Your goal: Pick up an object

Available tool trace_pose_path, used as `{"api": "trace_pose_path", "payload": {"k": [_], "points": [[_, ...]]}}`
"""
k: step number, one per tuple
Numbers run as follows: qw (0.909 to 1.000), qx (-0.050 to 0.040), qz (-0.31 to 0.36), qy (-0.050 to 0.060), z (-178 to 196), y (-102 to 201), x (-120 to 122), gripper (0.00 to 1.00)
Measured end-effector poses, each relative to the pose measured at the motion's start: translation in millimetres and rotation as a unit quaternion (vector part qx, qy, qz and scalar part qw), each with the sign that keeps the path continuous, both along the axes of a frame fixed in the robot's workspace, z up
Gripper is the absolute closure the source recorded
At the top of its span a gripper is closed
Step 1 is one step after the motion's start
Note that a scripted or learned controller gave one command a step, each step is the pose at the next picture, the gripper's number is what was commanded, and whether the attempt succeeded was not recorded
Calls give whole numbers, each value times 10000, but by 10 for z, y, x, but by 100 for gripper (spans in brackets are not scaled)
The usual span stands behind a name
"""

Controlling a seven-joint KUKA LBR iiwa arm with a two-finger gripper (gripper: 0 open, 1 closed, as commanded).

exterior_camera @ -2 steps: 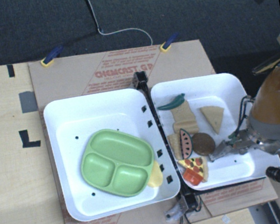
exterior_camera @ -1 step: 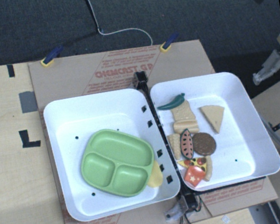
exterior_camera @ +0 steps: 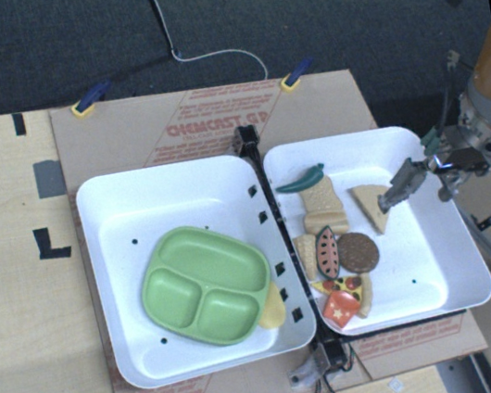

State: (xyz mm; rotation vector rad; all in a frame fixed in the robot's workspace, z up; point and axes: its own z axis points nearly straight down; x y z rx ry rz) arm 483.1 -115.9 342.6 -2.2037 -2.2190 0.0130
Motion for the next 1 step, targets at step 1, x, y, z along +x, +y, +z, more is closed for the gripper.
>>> {"api": "trace_pose_path", "payload": {"k": [1], "points": [[10000, 2, -15, 31, -1480, 422, 119, 0]]}}
